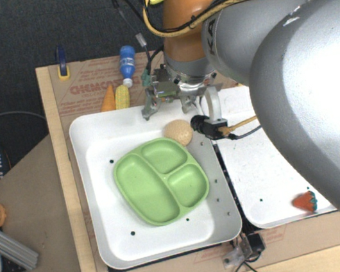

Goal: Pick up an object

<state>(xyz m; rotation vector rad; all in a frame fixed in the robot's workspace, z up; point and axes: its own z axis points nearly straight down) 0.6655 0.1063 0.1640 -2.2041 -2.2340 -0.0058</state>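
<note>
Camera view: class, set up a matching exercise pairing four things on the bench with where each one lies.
Things:
1. green tray
2. tan ball
3. red object
4. blue bottle

Places:
A. near corner of the right bin
B. on the cardboard beyond the left bin
C. middle of the left bin
D. far edge of the left bin, touching the tray's rim

Pairs: 1-C, 2-D, 3-A, 4-B
</note>
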